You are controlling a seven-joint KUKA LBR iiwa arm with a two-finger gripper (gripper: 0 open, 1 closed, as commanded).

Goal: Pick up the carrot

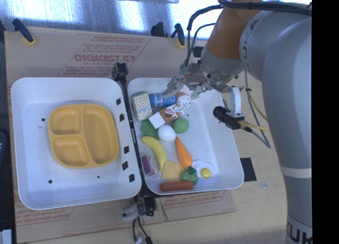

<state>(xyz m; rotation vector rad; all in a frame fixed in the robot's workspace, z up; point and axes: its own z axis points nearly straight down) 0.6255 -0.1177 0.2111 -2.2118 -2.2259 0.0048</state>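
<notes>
Jaws stand apart above the right bin, well clear of the carrot.

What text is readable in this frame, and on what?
"CHEMCAST GP": red print on the cardboard sheet under the bins, faint.
"KU": start of the maker's name on the arm's base, cut off by the frame edge.
Cardboard's smaller red lines and food package labels: too blurred.

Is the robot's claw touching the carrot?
Apart. In the camera view the gripper hangs over the far end of the right bin, and the carrot lies nearer, with other toy food between them.
</notes>
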